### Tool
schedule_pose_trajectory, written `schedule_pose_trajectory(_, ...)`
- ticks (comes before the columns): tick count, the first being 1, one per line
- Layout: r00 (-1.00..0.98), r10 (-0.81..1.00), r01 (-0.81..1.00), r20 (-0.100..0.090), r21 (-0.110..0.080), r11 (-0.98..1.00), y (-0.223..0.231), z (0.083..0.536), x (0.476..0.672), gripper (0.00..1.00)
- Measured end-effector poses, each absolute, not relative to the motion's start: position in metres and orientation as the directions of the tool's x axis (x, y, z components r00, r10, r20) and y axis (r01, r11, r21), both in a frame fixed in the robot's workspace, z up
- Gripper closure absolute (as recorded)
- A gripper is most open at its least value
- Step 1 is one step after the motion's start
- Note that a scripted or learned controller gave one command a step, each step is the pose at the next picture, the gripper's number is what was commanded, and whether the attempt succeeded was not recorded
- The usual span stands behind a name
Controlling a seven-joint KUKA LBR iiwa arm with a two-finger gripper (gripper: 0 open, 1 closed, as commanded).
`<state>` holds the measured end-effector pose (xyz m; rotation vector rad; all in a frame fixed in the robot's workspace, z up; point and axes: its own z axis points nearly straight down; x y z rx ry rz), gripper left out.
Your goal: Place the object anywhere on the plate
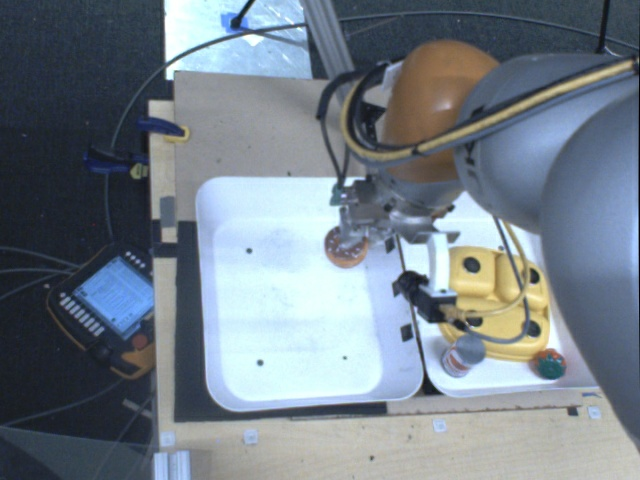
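A small round brown object (346, 253) sits at the right side of the left white bin (290, 368), near the wall it shares with the other bin. My gripper (349, 232) hangs directly over this object, its tip right at the object's top. The arm's wrist covers the gripper's upper part. A yellow plate (492, 286) lies in the right bin (500, 386), partly hidden under the arm and its cables.
A small can (461, 356) stands at the plate's near left corner. A green and red ball (547, 365) lies at its near right. The grey arm and orange band (430, 98) cover the back of the right bin. A teach pendant (108, 303) lies left of the bench.
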<state>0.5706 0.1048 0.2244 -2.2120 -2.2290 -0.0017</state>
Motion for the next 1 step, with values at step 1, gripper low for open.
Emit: schedule_pose_trajectory(1,-0.004,1.000,1.000,0.001,0.000,0.004,0.1034,0.2243,0.5709,0.00)
